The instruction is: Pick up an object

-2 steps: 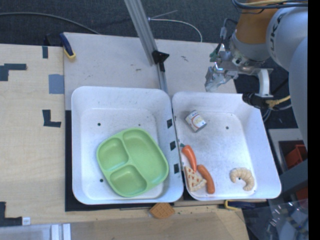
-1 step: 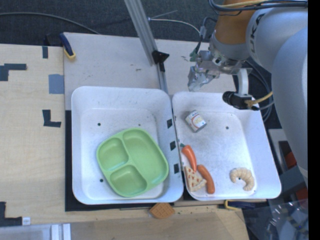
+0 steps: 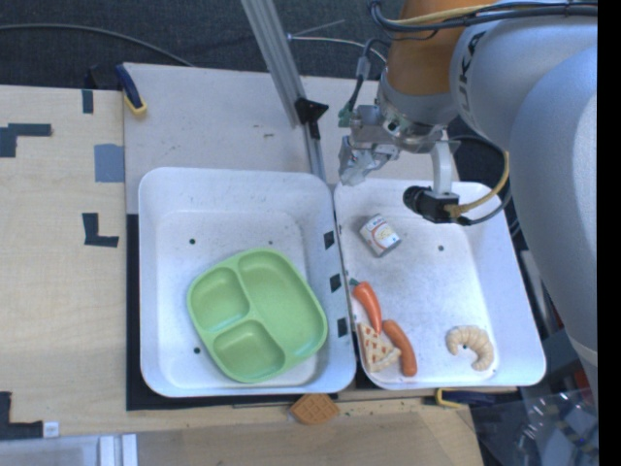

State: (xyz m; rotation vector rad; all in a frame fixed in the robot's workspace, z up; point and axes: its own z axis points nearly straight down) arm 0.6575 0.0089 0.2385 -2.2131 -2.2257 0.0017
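You're looking at the right bin (image 3: 505,260) as landmark. The claw (image 3: 357,168) is hovering over its far-left corner, nothing visibly between the fingers; can't tell whether they're apart or together. Inside that bin: small can (image 3: 379,234) is lying near the far-left part, just below the claw; carrot (image 3: 367,304), waffle piece (image 3: 376,349) and sausage (image 3: 401,347) are clustering along the near-left wall; shrimp (image 3: 472,346) is sitting at the near-right. Left of it, the other bin (image 3: 165,260) is carrying a green divided plate (image 3: 256,314). A cookie (image 3: 312,409) is lying on the bench (image 3: 58,260) just outside, near edge.
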